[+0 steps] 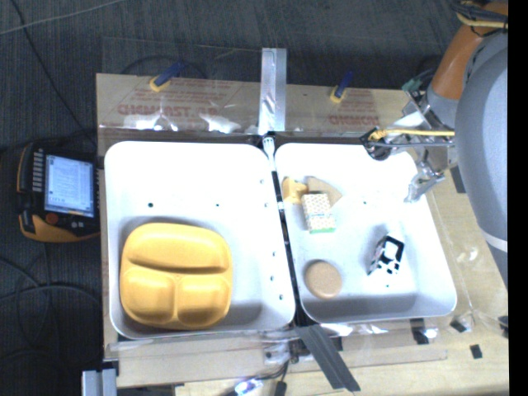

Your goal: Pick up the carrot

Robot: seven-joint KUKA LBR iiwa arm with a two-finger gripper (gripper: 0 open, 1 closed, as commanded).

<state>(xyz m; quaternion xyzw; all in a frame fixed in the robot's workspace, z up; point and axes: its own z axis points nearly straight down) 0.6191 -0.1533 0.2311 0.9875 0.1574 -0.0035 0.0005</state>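
My gripper [419,184] hangs over the far right corner of the right bin [412,295], below the grey arm [491,139] with its orange band [456,66]. It is well apart from everything lying in that bin. Near the divider lies a yellowish-tan piece [291,190], partly tucked under a pale speckled block with a green edge [318,213]. I cannot tell what that piece is. A round tan disc [322,278] rests near the front. A black-and-white object [386,256] lies to its right.
A big yellow bread-shaped object [175,274] takes up the front of the left bin [190,172]. A thin yellow rod [412,134] juts left from the arm over the right bin's back rim. A handheld screen [66,190] sits left of the bench.
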